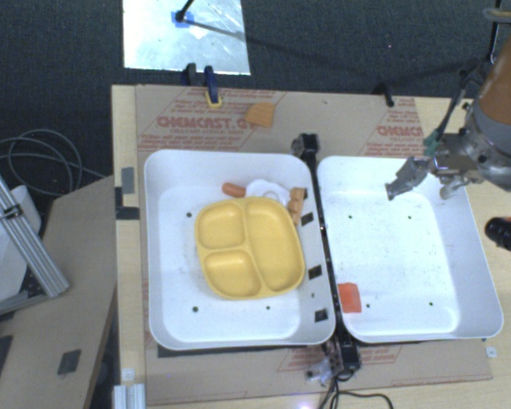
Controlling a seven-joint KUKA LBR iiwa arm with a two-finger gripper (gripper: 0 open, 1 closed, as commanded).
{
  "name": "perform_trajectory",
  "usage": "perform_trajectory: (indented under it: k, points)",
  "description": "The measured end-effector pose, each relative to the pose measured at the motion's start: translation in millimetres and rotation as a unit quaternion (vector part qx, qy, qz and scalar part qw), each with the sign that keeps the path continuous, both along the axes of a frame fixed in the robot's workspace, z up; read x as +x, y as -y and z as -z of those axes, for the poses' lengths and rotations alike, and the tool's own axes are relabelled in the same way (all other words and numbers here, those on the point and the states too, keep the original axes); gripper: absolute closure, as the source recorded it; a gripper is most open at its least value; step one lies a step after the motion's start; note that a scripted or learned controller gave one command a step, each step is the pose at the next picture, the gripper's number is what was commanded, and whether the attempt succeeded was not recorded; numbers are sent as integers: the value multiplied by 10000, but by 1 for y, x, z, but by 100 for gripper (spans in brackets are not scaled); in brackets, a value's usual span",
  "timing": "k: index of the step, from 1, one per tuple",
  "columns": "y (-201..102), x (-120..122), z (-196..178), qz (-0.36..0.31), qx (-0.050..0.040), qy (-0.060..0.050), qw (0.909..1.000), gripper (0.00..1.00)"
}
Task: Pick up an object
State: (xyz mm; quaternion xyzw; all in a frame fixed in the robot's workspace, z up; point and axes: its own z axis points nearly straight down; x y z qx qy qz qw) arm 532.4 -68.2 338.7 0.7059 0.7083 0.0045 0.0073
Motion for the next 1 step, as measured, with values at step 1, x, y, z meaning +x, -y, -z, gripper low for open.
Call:
perform_trajectory:
  k: [1]
  points:
    - [-38, -47, 63, -18, 31, -111, 9999, 0]
